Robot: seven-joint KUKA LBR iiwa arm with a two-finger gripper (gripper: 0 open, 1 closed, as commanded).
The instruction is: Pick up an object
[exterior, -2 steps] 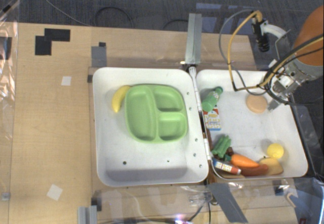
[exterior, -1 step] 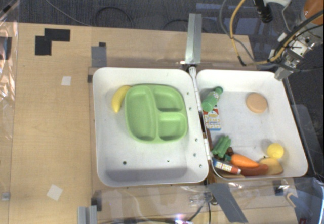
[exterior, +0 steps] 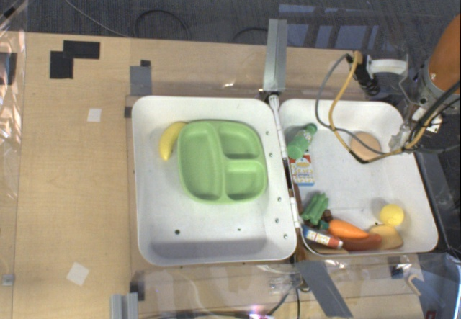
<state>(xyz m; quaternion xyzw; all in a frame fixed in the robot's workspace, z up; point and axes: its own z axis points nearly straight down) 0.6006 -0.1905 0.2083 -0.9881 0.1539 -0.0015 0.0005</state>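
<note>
Robot arm waits at the right edge of a table bearing two white bins

The left bin holds a green divided plate with a banana touching its left rim. The right bin holds a green bottle against the dividing wall, a small carton just below it, and a cluster along the near wall: a green toy, a marker, a carrot, a lemon. Whether the fingers are spread or pressed together cannot be told
</note>
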